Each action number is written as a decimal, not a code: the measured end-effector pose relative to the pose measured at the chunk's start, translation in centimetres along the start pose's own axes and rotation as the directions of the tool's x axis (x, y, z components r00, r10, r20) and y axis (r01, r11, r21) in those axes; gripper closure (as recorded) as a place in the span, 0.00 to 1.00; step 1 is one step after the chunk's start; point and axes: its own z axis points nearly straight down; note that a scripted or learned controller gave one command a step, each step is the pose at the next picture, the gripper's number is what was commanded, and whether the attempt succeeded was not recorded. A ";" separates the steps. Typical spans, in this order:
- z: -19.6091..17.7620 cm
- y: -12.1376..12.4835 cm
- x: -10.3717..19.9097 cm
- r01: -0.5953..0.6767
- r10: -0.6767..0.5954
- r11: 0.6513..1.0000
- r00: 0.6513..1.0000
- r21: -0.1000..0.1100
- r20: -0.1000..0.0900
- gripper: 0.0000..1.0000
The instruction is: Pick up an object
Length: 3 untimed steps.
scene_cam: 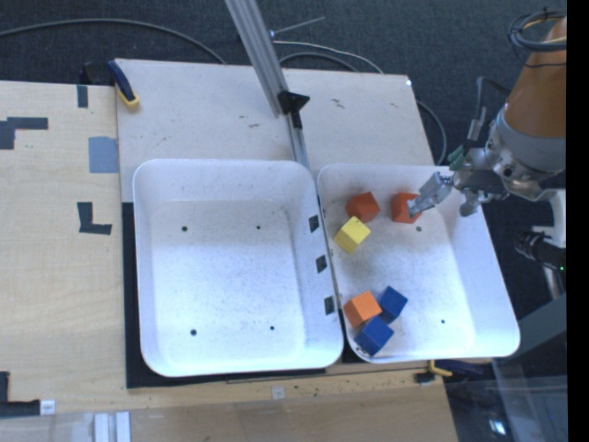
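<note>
The end effector [425, 203] touches an orange block [403, 208] in the right bin [479, 274]. Whether it grips the block is unclear.

Two bins sit side by side on the bench [230, 99], the left bin [221, 178] touching the right bin [479, 274] along one edge. In the right bin, two cubes [362, 206] lie near the far wall, a third cube [352, 235] just before them. Three more blocks [375, 318] cluster touching at the near left corner. The gripper [425, 201] hangs at the far-right cube [402, 208], perhaps touching it.
</note>
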 end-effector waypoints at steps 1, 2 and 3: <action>8.3 5.7 0.6 0.001 -0.001 1.000 1.000 0.006 0.000 0.00; 14.5 8.5 -3.9 -0.003 0.003 1.000 1.000 0.005 0.002 0.00; 16.8 10.0 -2.3 -0.001 0.002 1.000 1.000 -0.024 0.008 0.00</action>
